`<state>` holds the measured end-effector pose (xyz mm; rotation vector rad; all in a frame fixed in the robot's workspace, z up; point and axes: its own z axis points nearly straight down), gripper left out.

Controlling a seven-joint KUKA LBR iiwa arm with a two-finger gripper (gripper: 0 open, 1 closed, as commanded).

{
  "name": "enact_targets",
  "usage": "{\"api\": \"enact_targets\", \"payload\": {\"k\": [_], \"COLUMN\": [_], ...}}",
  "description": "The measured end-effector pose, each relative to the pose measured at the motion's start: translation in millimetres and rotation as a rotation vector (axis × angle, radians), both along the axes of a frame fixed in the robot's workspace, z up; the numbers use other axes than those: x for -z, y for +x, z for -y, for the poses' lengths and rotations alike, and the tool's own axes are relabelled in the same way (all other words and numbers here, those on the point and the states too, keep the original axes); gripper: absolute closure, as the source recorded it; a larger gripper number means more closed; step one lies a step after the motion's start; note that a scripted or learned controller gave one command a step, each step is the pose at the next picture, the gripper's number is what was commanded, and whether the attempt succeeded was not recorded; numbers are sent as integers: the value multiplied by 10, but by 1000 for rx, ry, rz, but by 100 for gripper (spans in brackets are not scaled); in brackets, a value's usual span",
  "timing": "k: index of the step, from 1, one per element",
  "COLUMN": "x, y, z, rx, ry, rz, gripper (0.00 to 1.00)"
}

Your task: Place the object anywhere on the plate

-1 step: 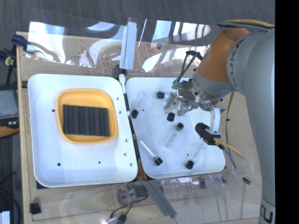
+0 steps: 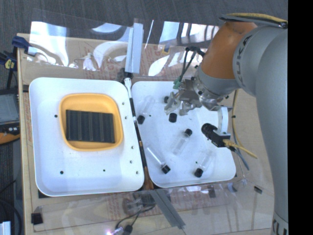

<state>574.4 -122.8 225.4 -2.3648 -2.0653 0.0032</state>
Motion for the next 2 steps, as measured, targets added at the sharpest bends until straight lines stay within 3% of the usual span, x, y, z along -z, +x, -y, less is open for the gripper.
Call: {"api": "enact_targets", "payload": {"k": [1,2], "x": [215,343], "y": [97,25], "z": [-319,-887], "rx": [-128,-305], "ry": [2,2], "rz": [-3,-2], "gripper": [100,100]}}
